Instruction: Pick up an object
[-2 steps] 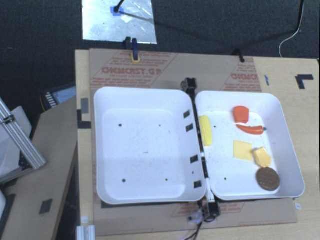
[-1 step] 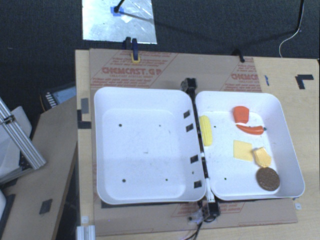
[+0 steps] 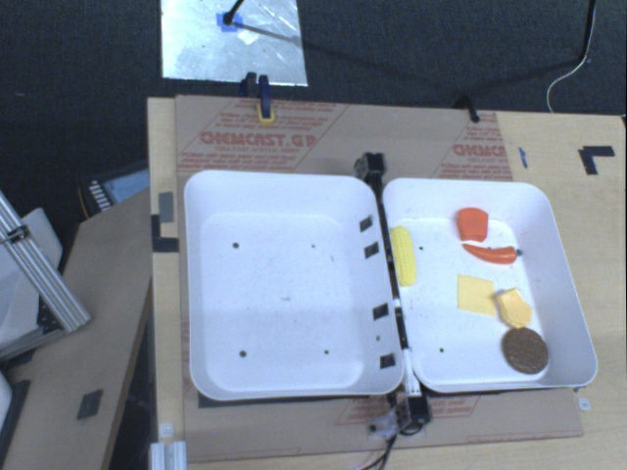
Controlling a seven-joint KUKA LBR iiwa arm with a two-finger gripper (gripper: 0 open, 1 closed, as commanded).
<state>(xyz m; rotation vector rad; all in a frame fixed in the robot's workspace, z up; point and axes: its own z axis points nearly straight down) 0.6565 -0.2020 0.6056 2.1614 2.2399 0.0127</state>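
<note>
Gripper grasp cannot be told from this overhead look at the bench. Six toy foods lie in the right bin (image 3: 443, 355). A yellow corn cob (image 3: 402, 255) lies lengthwise against its left wall. An orange chunk (image 3: 472, 223) sits near the far side, with a curved red chili (image 3: 492, 254) just in front of it. Nearer the front, a flat yellow slice (image 3: 476, 295) touches a paler yellow wedge (image 3: 513, 307). A round brown disc (image 3: 525, 350) rests by the near right corner, just beside the wedge. The left bin (image 3: 196, 292) adjoins along a row of dark clips. Both bins rest on a cardboard sheet (image 3: 323, 135) printed in red. A foil square (image 3: 233, 25) lies beyond on dark carpet.
</note>
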